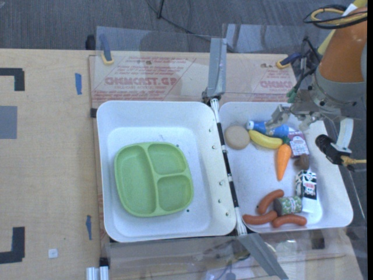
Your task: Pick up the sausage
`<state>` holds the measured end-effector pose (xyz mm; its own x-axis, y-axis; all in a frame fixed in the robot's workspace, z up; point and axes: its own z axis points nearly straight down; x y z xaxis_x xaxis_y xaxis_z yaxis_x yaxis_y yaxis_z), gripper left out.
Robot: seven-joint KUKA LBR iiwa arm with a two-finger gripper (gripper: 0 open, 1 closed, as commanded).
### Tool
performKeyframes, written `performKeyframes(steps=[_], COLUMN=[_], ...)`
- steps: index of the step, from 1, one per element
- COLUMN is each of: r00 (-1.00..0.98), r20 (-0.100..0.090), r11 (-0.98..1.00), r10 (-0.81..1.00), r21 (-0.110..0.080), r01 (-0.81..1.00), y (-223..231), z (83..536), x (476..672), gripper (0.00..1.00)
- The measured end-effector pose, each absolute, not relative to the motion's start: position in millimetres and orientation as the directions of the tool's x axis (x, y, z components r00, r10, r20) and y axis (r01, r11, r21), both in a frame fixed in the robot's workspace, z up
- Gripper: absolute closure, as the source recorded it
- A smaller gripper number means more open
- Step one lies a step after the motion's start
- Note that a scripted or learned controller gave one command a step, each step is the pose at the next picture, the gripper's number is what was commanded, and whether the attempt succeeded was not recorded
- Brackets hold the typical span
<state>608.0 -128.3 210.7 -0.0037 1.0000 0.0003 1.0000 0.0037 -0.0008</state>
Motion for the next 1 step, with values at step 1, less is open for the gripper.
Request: performKeyframes(steps=[1], r00=[0.052], r20=[0.0], r11=[-0.052], r10=[0.999], r21=[-0.001], r01=[0.999], y=[-119.2], z=[143.7], x=[528.7], gripper=[0.0])
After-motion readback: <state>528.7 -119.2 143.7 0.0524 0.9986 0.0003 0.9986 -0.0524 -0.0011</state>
